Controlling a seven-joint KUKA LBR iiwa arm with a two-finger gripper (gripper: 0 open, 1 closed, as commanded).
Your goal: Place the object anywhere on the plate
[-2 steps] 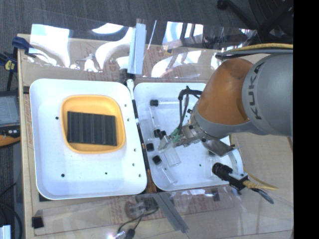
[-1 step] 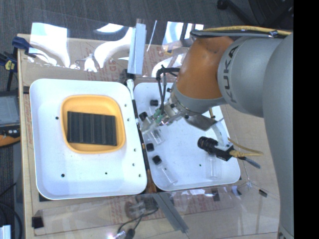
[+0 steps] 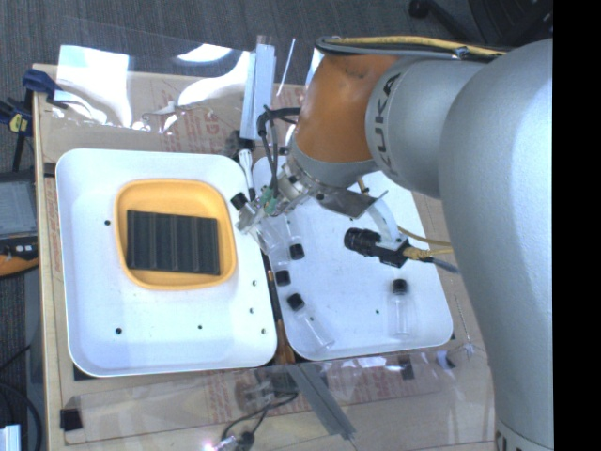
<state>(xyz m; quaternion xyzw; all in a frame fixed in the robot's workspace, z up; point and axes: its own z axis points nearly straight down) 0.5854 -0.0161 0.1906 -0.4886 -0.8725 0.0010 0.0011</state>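
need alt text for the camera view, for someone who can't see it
Seen from above, a grey arm with an orange band reaches from the right over the inner edge of the right white bin, where small clear vials with black caps lie scattered. The left white bin holds a yellow plate with a dark ridged insert.

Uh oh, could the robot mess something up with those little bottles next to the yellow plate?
Maybe. The gripper sits low at the right bin's left edge, close to several small clear vials, so it might knock them about. The vials are see-through and slim, so a grab could slip. The yellow plate sits in the other bin, so a vial could drop crossing the rims.
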